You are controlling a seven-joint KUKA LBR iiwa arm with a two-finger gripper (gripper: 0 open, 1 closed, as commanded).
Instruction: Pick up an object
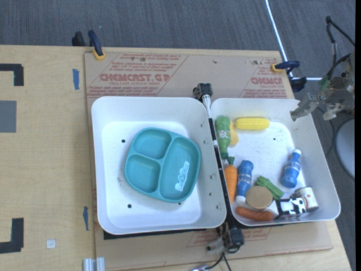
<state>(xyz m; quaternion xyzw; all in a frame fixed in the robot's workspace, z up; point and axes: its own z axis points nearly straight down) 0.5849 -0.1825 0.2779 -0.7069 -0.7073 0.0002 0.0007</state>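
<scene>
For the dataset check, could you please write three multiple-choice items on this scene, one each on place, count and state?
1. Where is the teal plate?
A. left bin
B. right bin
C. on the bench

2. How many blue bottles are in the right bin?
A. one
B. two
C. four

3. How does the corn lie?
A. upright
B. on its side
C. on the plate

Answers:
1 A: it sits in the left bin.
2 B: one by the carrot, one near the right wall.
3 B: it lies flat near the far wall.

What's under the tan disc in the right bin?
The disc overlaps a red sausage-like toy and a green piece; their covered parts are hidden.
</scene>
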